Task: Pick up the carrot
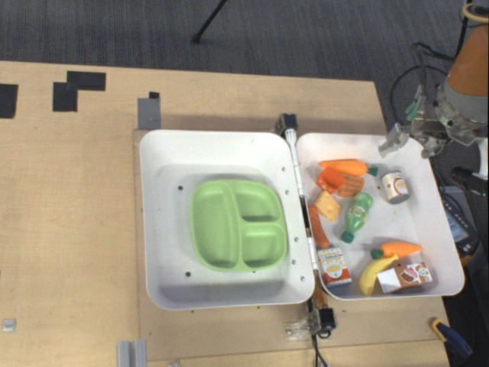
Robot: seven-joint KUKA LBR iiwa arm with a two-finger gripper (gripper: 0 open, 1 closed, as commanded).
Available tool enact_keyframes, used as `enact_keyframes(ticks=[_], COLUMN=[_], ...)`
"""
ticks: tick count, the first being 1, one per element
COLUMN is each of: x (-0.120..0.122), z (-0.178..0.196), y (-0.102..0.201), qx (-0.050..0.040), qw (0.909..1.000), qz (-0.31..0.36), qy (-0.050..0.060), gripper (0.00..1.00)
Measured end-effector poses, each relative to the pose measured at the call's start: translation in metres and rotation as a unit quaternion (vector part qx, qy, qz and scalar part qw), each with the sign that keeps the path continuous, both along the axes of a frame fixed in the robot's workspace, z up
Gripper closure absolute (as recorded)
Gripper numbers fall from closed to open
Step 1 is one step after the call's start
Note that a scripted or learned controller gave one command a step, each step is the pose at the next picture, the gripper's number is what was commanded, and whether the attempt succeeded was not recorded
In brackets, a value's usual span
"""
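I see the left bin with a green tray, then the right bin full of toy food. Two carrot-like pieces: one at the bin's 12 o'clock, one at its 5 o'clock above a banana. Gripper hangs over the bin's 1 o'clock rim, nothing in it; can't tell how far it is open. Step looks like approach, not yet over target. Upper carrot sits near, at the gripper's 8 o'clock; next I'd shift there, descend, close
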State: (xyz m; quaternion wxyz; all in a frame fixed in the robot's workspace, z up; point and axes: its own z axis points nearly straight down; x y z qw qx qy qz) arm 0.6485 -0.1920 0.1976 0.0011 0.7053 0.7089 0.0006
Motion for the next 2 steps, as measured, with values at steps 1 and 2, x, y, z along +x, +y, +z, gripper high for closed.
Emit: enact_keyframes(ticks=[1, 2], x=[-0.083, -0.128], z=[-0.095, -0.111], y=[0.014, 0.005], qx=[0.0006, -0.0006], qw=[0.9973, 0.9993], qz=[-0.073, 0.037], qy=[0.002, -0.002], gripper=[0.00, 0.00])
